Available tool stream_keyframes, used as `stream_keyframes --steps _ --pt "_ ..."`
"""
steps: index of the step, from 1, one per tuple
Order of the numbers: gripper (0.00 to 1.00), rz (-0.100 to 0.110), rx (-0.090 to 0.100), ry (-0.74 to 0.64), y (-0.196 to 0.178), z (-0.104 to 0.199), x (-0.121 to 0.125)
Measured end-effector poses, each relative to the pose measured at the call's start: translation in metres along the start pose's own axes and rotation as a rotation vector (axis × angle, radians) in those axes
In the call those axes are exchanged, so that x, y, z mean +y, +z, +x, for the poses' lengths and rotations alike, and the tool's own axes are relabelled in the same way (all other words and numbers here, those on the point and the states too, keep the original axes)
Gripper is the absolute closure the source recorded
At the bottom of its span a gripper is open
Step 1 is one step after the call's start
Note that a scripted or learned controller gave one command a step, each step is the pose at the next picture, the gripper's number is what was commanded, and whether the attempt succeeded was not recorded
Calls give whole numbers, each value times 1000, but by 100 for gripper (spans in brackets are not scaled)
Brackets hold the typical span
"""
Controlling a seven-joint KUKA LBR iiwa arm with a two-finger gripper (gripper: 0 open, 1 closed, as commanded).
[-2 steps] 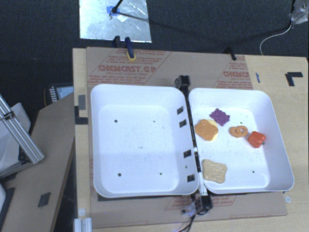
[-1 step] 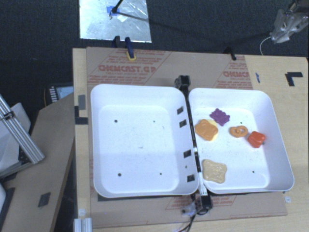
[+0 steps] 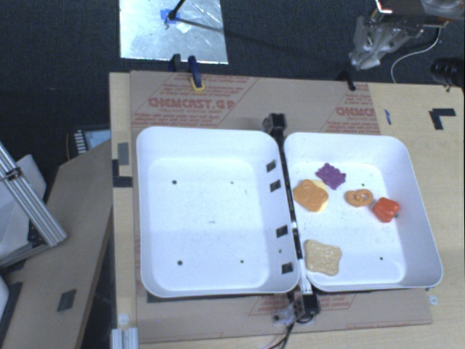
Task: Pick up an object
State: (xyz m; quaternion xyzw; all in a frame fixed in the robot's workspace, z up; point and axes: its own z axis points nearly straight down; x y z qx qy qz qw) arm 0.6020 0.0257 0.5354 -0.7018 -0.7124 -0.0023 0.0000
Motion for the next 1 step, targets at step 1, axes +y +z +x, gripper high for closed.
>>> stream_keyframes --steps 1 --pt "100 2 1 -2 0 99 -65"
